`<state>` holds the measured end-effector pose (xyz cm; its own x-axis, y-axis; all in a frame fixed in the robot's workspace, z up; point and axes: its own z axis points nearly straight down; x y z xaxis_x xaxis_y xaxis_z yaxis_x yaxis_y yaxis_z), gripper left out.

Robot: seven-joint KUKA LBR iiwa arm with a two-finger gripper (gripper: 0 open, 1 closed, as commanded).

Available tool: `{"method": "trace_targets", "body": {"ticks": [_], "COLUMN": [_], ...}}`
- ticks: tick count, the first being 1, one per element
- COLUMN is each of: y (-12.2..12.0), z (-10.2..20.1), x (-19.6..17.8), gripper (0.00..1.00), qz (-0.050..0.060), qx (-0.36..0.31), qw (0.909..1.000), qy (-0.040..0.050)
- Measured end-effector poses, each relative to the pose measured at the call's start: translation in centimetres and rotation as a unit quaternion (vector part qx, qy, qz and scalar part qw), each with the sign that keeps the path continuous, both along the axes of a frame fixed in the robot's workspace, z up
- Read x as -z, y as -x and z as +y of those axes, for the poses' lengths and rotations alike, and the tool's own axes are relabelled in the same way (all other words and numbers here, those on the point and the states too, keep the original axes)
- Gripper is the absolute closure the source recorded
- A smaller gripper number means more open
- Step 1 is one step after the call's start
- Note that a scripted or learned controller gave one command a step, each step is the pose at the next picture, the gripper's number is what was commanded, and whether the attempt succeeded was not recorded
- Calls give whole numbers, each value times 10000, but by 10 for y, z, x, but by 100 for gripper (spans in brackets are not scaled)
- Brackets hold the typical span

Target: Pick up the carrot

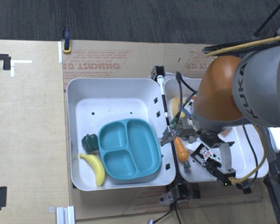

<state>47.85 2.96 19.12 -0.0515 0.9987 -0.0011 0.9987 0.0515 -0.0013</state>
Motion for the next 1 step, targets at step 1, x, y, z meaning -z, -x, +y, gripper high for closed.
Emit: {"method": "trace_targets", "body": {"ticks": [1], "y": [-5], "z": [-76], "x": [0], "gripper": [0], "qz": [-6], "qx": [690], "qw": [9976], "qy": [6]}}
